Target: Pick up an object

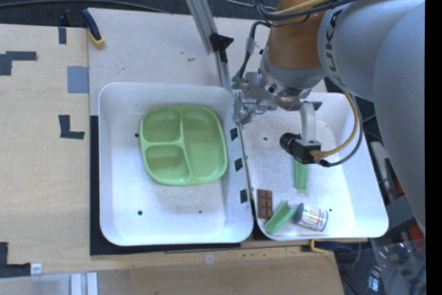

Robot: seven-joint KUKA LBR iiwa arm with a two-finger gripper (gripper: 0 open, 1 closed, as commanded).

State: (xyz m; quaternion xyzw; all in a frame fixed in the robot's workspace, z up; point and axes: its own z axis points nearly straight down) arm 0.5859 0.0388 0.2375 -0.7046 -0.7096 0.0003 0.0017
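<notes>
The fingers (243,107) sit over the divide between the shallow white bins, and I cannot tell whether they are parted. A green stick (301,173) lies in the right white bin (359,211); a green three-compartment plate (184,144) rests in the left white bin (117,169).

Tray (184,144) in left bin (117,211)

The arm (373,45) runs off the right edge, its bulk covering the right bin's (359,217) far corner. The gripper's (243,110) fingers are too small to read.
</notes>
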